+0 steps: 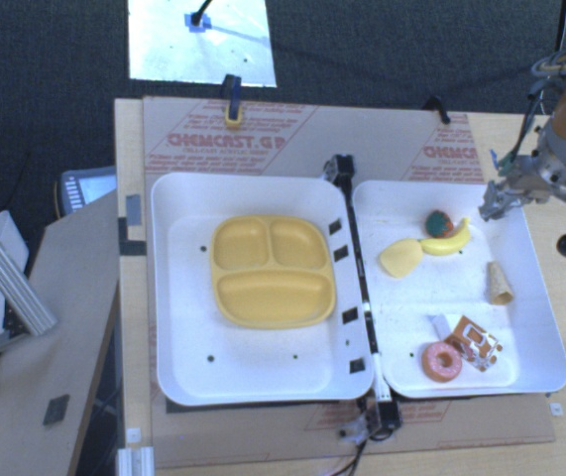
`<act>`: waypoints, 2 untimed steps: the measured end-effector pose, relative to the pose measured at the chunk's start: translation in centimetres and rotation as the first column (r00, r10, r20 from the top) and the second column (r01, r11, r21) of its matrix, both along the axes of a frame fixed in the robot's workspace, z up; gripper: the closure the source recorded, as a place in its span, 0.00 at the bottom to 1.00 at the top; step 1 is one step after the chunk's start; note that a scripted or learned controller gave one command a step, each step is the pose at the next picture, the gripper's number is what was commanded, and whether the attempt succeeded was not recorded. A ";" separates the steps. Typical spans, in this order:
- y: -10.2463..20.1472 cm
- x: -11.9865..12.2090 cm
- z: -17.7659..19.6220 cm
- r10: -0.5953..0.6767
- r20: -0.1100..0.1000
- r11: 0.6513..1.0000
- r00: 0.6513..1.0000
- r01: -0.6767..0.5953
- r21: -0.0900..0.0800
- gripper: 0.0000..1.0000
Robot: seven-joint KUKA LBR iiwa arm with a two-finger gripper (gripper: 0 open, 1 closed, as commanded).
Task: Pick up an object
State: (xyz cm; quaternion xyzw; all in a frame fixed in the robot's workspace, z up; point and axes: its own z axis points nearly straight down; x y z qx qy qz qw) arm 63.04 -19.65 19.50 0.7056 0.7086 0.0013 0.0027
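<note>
The right bin (540, 296) holds several small toy foods. A yellow banana (448, 243) lies against a red and green fruit (437, 223), with a pale yellow lemon-shaped piece (400, 258) to their left. A tan cone (500, 283) lies near the right wall. A pink donut (442, 362) and an orange and white waffle-like piece (476, 342) sit near the front. My gripper (495, 206) hangs over the bin's far right corner, up and to the right of the banana, with nothing visible between its fingers.
The left bin (178, 296) holds a yellow divided plate (271, 271). A black divider strip (354, 276) runs between the bins. Cardboard lines the bench under both bins, and a yellow clamp (233, 102) sits at its far edge.
</note>
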 end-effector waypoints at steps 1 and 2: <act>-0.4 -0.7 4.9 -0.003 0.000 1.000 1.000 0.003 0.000 1.00; -0.4 -0.5 10.3 0.001 0.001 1.000 1.000 -0.001 -0.001 1.00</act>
